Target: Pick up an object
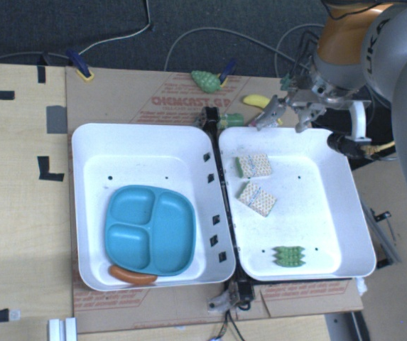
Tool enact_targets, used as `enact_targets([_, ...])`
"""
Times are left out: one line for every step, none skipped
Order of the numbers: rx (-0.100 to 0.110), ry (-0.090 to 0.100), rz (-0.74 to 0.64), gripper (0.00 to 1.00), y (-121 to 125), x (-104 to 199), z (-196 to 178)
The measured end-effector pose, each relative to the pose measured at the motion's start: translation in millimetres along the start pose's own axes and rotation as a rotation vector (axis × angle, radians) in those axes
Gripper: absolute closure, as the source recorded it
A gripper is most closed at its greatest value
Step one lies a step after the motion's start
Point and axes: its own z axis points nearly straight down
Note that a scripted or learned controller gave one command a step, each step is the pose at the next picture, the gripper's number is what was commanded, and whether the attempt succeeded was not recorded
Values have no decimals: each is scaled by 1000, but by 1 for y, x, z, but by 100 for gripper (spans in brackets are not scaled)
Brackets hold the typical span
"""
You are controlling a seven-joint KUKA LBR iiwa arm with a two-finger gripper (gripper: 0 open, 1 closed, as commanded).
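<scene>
I count two white bins (82,190) on the tabletop (18,190). The left bin holds one blue divided plate (150,229) and one orange sausage (132,275). The right bin (345,212) holds two patterned packets (254,166) and one green pea pod (288,256). Behind the bins on the cardboard I see one green toy (206,81), one yellow piece (257,101) and one blue clip (81,65).

Open, empty hand (285,116) above right bin's (345,212) far rim.
</scene>
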Motion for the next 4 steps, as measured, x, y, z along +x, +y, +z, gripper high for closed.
enact_targets([2,0,-1,0,-18,45,63])
enact_targets([0,-1,1,0,-57,24,62])
enact_targets([3,-2,2,0,-26,-19,126])
enact_targets([-2,-2,1,0,-27,-12,160])
